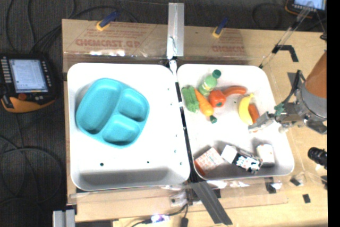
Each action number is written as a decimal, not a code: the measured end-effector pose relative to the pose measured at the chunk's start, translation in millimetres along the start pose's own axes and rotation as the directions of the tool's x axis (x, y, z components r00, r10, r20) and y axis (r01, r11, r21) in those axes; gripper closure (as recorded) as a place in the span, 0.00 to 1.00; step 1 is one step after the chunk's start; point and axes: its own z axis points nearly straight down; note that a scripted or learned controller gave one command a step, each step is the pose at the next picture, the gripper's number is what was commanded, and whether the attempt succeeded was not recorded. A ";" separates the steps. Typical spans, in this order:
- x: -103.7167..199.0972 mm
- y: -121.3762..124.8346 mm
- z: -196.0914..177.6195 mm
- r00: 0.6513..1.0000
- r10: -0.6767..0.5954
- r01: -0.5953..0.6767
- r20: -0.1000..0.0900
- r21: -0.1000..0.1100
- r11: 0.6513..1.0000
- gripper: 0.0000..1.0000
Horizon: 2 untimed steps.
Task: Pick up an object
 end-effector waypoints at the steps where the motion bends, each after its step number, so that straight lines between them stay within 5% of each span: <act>1: -2.5 73.4 100.3 0.998 -0.069 0.069 -0.003 -0.007 0.998 0.00; 2: -2.1 73.2 92.0 0.998 -0.070 0.070 -0.002 -0.006 0.998 1.00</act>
